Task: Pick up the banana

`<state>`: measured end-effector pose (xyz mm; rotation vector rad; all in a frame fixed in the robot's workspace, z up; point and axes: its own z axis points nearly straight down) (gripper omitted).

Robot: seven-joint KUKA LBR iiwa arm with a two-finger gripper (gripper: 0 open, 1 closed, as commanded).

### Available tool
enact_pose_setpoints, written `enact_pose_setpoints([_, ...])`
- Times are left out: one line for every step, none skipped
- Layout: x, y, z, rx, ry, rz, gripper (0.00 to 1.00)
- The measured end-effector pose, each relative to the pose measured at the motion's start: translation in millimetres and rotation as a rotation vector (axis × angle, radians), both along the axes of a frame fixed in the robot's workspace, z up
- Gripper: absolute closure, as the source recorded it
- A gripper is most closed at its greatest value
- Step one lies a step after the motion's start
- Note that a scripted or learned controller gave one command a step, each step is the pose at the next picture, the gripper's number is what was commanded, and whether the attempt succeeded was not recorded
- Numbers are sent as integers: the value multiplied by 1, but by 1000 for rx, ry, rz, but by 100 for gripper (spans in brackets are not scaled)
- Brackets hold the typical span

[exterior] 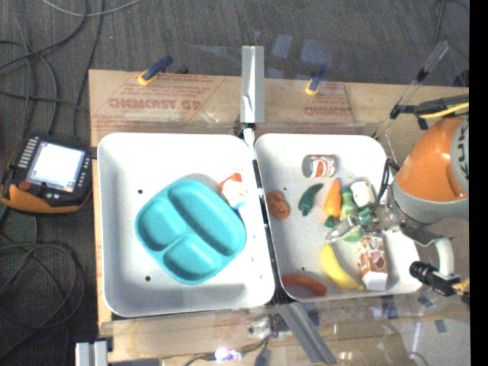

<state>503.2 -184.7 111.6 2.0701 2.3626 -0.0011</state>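
— Two white bins sit before us; where is the banana (338, 268)?
— We find it in the right bin (293, 152), toward five o'clock, between the sausage (303, 284) at its seven and the carton (371, 260) at its three
— And the gripper (358, 221)?
— We see it above the banana at one o'clock, among the carrot (332, 197) and greens; we cannot tell how its jaws stand

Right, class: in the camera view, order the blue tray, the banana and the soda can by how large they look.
1. blue tray, largest by far
2. banana
3. soda can, smallest, though not much smaller than the banana
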Motion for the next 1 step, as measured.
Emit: enact_pose_setpoints([-15, 37, -22, -9, -14, 7, 0])
